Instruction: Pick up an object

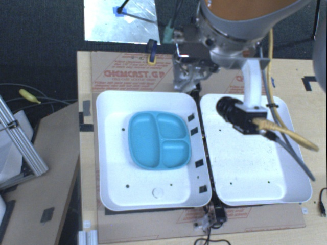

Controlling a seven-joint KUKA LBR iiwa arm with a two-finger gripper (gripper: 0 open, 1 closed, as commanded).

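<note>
In the camera view, the blue divided plate [158, 147] lies untouched at the middle of the left bin [110, 137], while the gripper [191, 80] hangs beyond that bin's far right corner, so the pick looks unstarted.

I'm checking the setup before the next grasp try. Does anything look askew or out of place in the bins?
Nothing stands out. The blue divided plate lies flat and whole in the left bin, turned slightly off square. No spill or damage is visible in either bin.

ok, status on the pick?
Tool high at the bins' far edge, nothing visibly held. Blue divided plate flat in left bin. Nothing on the plate.
</note>
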